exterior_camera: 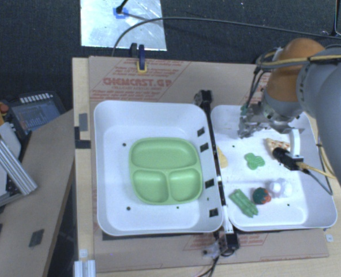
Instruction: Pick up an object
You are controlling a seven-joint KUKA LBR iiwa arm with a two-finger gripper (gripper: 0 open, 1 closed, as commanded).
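Two shallow white bins sit side by side on the bench. The left bin (pixel 109 126) carries a pale green divided plate (pixel 163 170) near its middle. The arm (pixel 326 91) reaches in from the right, its orange band (pixel 291 68) above the wrist, and the gripper (pixel 250 127) hangs over the far left part of the right bin (pixel 317 215), close to that bin's back edge. How far apart the gripper's two sides stand cannot be made out, and nothing can be seen caught in it. The loose things lie nearer the front of the right bin: a small light green piece (pixel 254 160) just in front of the gripper and apart from it, a yellowish piece (pixel 221 157) at the bin's left edge, a tan wedge (pixel 274 145) beside the arm, a darker green toy (pixel 243 203) near the front left corner, and a red and green toy (pixel 261 195) touching a white lump (pixel 278 187) beside it.
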